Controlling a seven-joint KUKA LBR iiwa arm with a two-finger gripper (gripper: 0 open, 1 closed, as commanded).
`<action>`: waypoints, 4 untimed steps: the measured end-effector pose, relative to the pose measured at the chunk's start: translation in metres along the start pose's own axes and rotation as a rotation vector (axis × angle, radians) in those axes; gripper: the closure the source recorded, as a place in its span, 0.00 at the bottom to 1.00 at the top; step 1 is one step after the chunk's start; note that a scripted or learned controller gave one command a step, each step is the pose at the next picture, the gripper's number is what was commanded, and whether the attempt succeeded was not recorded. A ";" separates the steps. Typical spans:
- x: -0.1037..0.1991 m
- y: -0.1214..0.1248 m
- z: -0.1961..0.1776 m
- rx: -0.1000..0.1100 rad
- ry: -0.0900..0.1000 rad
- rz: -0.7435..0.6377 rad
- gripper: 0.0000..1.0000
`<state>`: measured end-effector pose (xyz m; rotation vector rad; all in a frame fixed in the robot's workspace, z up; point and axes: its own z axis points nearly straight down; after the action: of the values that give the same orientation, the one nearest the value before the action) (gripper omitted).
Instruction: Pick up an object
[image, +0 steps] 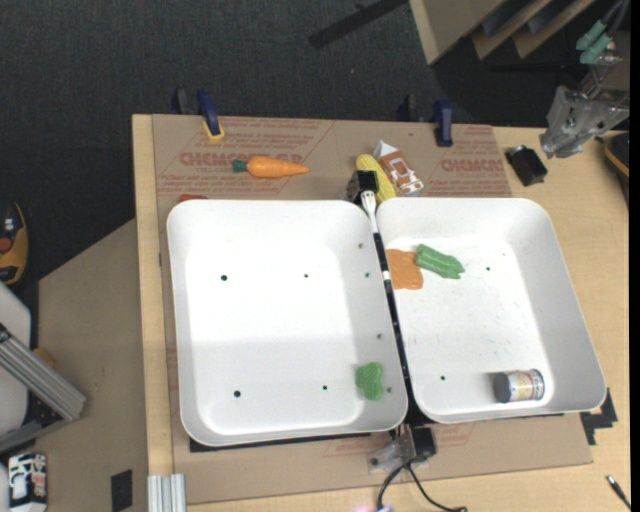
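Right bin (560, 262): can (518, 386) (on its side) far below claw (585, 112), grip state unreadable.

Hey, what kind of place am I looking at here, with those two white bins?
Most likely a robotics lab's grasping test bench, not a kitchen. Two white bins sit on a clamped cardboard sheet, scattered with toy food such as a plastic carrot and a small can, with cables trailing off the front edge.
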<state>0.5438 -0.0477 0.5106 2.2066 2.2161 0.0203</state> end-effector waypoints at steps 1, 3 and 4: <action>-0.100 -0.062 0.080 0.027 0.000 0.017 1.00; -0.068 -0.064 -0.026 0.018 0.000 0.004 0.00; -0.068 -0.063 -0.037 0.012 -0.002 0.004 1.00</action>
<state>0.4801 -0.1161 0.5467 2.2164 2.2164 0.0047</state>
